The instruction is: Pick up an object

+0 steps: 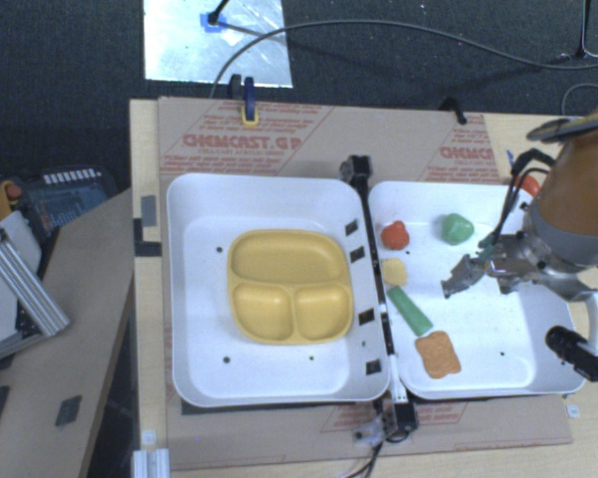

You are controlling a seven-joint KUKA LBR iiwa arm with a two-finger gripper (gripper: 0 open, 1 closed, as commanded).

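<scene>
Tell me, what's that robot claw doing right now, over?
Gripper over right bin, nothing seen in it. Green stick nearest, below-left; orange piece beyond. Nothing in the way.

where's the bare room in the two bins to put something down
Left bin: a bare white margin all round the yellow tray, widest on its left. Right bin: free floor along the near edge, right of the orange piece. Crowded: its left side, with the red, green and long green pieces and the gripper.

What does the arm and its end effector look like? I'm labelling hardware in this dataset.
The arm is bulky and rounded, with an orange-brown band above a grey wrist section. The end effector is a slim grey metal piece tapering to dark tips. A black, knob-like part sticks out below the wrist.
</scene>
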